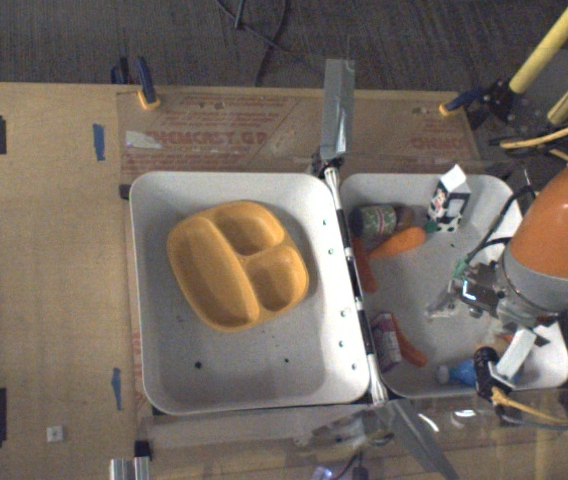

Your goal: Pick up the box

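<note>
Grey arm [554, 273], orange band above wrist, black cables, metallic tool [464, 296]

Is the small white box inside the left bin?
No, the small white box stands in the right bin, at its far edge.

Faded red print on cardboard sheet [264, 138], not legible.

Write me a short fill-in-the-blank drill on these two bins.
1. The yellow divided plate lies in the ____ bin.
2. The small milk-carton box stands near the right bin's ____ edge.
3. The carrot lies just below the ____.
4. The plate has ____ compartments.

Missing words: left; far; can; three
</note>
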Tool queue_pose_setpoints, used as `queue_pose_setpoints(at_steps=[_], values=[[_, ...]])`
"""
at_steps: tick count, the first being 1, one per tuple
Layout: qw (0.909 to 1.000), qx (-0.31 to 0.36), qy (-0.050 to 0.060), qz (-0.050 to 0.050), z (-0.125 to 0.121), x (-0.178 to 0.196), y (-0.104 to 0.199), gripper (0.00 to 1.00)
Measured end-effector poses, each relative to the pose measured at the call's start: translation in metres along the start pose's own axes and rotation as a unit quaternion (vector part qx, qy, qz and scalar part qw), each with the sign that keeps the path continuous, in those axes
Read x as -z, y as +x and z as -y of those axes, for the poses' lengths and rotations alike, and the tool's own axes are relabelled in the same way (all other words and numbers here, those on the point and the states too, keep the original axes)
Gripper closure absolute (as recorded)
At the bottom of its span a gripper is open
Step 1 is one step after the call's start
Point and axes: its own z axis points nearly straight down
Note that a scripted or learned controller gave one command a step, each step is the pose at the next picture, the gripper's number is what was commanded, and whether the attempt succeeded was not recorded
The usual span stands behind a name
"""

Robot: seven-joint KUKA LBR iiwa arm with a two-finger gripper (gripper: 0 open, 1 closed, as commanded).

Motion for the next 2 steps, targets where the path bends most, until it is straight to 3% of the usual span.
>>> queue_pose_setpoints(at_steps=[1,2], values=[[0.9649,-0.263,-0.001,0.0,-0.018,0.003,-0.04,0.0],[0.9491,-0.315,-0.005,-0.003,0.007,-0.038,0.023,0.0]])
